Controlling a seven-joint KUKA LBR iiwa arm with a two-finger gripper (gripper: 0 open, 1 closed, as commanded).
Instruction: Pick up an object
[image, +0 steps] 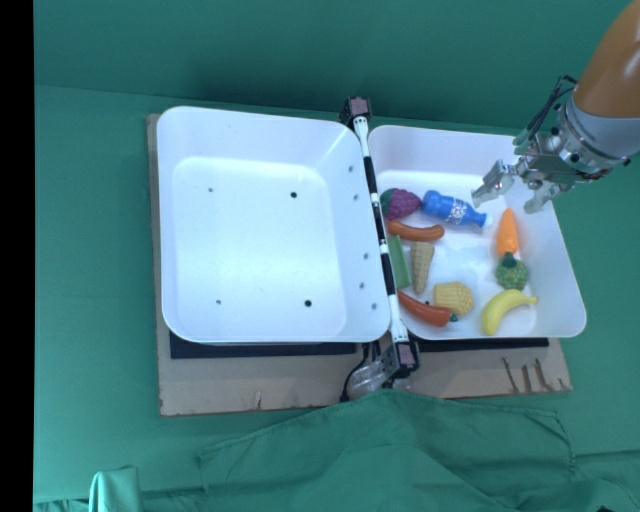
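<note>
Gripper (518, 187) hangs spread and empty over the right bin (566, 262), with the orange carrot (508, 234) just beside it at six o'clock and the blue bottle (452, 209) at eight o'clock.

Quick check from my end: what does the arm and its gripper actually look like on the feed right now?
The arm shows an orange section above a grey wrist collar. Dark cables run along its left side down to the gripper, a silver-grey metal assembly with two light-coloured fingers that splay out from a blocky body.
</note>
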